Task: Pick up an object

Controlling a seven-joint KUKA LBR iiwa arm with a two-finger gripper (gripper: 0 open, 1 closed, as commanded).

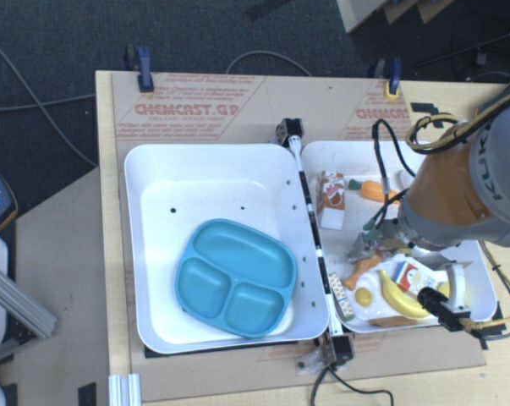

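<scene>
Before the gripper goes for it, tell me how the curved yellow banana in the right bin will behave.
The curved yellow banana looks like smooth plastic, so it may slip between fingers. Its bend would probably make it pivot rather than roll. It lies among other items in the right white bin, so a push would likely jostle them.

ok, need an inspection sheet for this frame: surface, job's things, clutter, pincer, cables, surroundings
Surface: bench bears two white bins side by side, left bin and right bin.
Job's things: right bin holds a banana, a carrot-like orange piece, a small brown-and-white packet and other toy food items.
Clutter: blue divided plate lies alone in the left bin.
Pincer: pincer is low over the right bin's items; finger state too unclear to tell.
Cables: black cables loop along the arm; thin cables cross the floor.
Surroundings: blue clamps grip the bench's far edge; dark carpet around.
</scene>
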